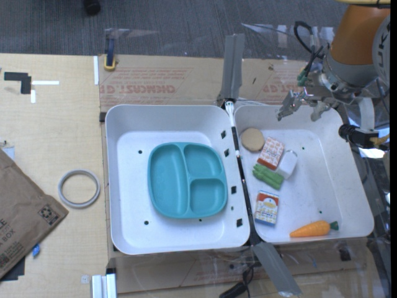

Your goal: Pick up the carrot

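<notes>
Down at the front of the right bin lies the carrot, orange and pointy at one end, with a little green top at the other. It rests on the white floor, close to the front wall, with nothing touching it.

Up at the back rim of that bin hangs the gripper, thin and made of grey metal, under the arm's round orange band. It is well apart from the carrot. I cannot tell how its jaws stand (they are too small and dark to make out). Nothing can be seen between them.

Other things share the right bin: a flat, round tan cookie, a red and white box tilted beside it, a small white block, some bumpy green pea pods, and a small carton lying flat.

Inside the left bin sits a smooth teal plate with three hollow parts.

Both bins are white and shallow with rounded corners. On the wooden bench to the left lie a grey ring and a brown cardboard box.
</notes>
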### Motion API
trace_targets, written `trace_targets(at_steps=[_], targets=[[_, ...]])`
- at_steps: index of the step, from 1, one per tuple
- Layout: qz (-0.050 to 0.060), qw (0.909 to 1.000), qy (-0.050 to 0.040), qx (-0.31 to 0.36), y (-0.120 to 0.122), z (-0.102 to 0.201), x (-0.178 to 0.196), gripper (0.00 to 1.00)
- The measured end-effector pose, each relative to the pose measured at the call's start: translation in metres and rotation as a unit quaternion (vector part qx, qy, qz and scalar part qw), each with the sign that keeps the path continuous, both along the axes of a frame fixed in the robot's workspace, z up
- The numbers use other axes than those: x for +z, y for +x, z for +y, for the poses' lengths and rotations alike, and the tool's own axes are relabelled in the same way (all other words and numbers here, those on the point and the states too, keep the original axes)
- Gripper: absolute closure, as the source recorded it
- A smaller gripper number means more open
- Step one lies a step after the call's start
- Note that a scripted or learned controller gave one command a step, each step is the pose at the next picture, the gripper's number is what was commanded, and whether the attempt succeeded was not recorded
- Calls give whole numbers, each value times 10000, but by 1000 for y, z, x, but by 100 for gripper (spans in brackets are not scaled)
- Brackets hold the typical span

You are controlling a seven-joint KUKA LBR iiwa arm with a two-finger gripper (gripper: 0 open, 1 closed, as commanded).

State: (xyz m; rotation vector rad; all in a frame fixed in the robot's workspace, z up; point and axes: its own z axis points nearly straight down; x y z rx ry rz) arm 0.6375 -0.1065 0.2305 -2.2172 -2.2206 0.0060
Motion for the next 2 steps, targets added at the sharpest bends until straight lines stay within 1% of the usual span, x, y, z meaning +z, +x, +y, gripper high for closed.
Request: trace_targets(at_steps=[1, 2], targets=[[-4, 9984, 2, 571, 6, 22, -41, 0], [-7, 9982, -13, -593, -1, 58, 82, 0]])
